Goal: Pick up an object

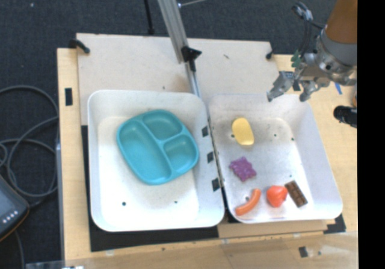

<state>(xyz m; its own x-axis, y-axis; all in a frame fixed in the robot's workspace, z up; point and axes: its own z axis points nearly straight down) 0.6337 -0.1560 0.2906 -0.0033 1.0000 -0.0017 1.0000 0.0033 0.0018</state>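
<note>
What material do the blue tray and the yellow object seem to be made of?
The blue tray looks like moulded plastic: one even teal colour, rounded compartment walls, a soft sheen. The yellow object also seems plastic, perhaps a toy food: smooth, uniform colour, rounded shape. It could be rubber or foam instead; the picture is too coarse to settle that.

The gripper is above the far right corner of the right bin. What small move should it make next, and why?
Probably move the gripper toward the yellow piece, then lower. The gripper hangs open over the far rim of the right bin with nothing between its fingers, and the yellow piece is the nearest thing to it, lying apart from the others, so it looks the easiest to grasp.
</note>
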